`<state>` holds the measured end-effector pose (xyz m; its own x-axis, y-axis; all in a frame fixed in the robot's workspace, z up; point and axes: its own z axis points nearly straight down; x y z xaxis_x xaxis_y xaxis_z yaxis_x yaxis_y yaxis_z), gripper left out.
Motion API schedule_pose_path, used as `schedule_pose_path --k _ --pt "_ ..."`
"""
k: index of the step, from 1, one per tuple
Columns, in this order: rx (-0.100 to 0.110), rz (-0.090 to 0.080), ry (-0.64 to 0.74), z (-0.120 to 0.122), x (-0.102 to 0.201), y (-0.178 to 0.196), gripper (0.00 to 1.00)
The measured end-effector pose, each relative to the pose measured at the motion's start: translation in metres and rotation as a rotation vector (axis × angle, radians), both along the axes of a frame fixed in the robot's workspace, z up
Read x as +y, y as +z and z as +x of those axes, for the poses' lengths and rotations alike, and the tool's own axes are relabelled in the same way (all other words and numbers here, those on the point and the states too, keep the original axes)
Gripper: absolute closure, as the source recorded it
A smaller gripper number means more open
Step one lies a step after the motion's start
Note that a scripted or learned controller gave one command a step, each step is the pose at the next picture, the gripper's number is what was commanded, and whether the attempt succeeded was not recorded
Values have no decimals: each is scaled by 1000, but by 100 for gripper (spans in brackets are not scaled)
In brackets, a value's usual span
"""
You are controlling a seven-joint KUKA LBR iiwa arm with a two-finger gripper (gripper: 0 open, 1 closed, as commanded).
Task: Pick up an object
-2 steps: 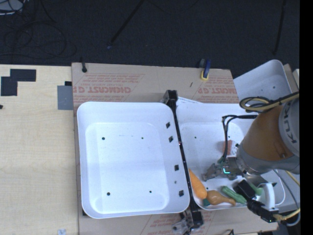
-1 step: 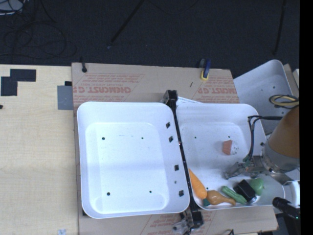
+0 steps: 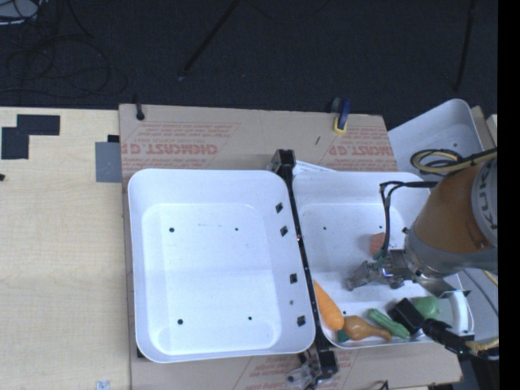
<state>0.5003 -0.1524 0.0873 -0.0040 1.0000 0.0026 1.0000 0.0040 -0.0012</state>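
My gripper hangs low over the middle of the right bin, reaching in from the right under the grey and orange arm. A small salmon-red object lies just behind it, partly hidden by the wrist. An orange carrot-like piece lies in front of the gripper, along the bin's left wall. A tan piece and a dark green piece sit at the front rim. Further right is a pale green object. Nothing shows in the gripper's grasp.
The left bin stands beside the right one, split from it by a black divider rail. Both rest on a cardboard sheet. A blue clamp sits at the sheet's far edge.
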Motion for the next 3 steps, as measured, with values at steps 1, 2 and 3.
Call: schedule_pose_path --k 1,2,3 --pt "1 -4 -8 -25 -64 1 0" --pt "0 -1 -3 -15 -35 0 0" --pt "0 -3 -5 -6 -61 1 0"
